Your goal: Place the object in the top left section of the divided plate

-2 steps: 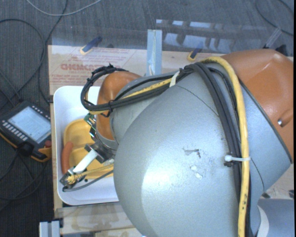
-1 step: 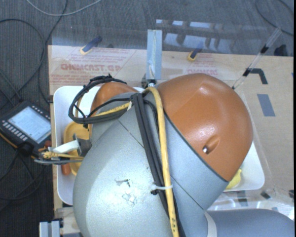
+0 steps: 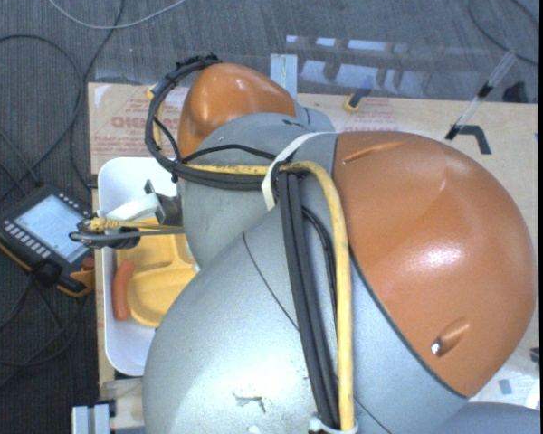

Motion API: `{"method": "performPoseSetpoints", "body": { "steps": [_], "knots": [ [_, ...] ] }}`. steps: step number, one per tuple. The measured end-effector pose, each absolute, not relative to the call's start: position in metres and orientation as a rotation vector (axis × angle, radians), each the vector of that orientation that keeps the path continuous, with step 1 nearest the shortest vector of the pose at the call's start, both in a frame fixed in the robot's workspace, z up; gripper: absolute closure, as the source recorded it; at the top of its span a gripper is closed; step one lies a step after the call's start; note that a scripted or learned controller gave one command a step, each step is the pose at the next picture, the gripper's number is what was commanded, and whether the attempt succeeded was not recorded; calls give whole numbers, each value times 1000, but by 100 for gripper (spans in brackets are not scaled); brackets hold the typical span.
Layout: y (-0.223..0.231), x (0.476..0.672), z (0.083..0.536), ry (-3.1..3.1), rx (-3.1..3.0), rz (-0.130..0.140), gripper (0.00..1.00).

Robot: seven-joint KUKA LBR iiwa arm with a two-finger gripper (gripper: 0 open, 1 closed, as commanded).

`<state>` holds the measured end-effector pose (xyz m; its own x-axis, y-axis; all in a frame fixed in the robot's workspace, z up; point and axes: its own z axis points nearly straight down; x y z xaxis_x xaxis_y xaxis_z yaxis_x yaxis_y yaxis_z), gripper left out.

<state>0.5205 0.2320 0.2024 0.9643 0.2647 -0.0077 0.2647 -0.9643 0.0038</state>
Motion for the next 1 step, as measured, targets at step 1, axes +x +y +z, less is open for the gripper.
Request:
{"method": "performPoseSetpoints", "body": {
  "steps": [1],
  "knots": [
    [187, 511, 112, 340, 3115, -12, 100]
  ]
}}
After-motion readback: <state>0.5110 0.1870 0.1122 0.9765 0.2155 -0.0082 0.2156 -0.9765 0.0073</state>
